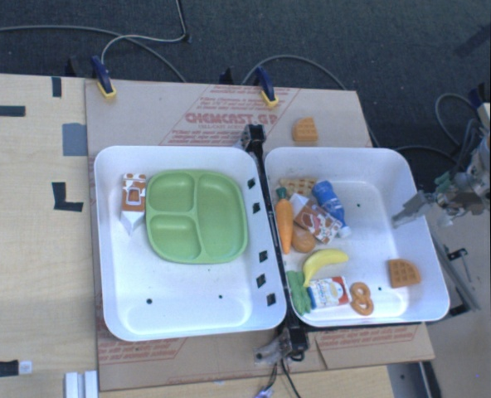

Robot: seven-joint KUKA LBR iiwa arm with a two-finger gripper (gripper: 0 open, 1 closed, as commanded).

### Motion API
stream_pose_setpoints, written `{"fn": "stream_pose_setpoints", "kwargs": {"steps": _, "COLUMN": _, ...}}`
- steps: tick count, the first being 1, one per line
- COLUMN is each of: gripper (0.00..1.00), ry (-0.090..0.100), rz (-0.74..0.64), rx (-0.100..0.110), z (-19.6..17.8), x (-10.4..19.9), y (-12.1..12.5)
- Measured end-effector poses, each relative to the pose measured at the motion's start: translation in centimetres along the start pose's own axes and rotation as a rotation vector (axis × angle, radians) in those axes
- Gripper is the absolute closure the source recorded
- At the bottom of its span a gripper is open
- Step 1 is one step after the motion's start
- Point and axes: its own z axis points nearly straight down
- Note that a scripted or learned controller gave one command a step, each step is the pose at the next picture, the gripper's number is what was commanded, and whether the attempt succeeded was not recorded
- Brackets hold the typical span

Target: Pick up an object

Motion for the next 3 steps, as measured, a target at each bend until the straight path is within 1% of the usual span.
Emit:
{"fn": "stream_pose_setpoints", "kwargs": {"steps": 1, "gripper": 0.00, "ry": 0.001, "rz": -0.001, "rx": 0.001, "z": 7.3, "x": 8.1, "y": 0.2}}
{"fn": "stream_pose_setpoints", "kwargs": {"steps": 2, "gripper": 0.00, "ry": 0.001, "rz": -0.001, "rx": 0.000, "z": 15.7, "x": 9.8, "y": 9.2}}
{"fn": "stream_pose_setpoints", "kwargs": {"steps": 3, "gripper": 1.00, "ry": 0.001, "rz": -0.002, "rx": 0.001, "z": 14.7, "x": 9.8, "y": 9.2}}
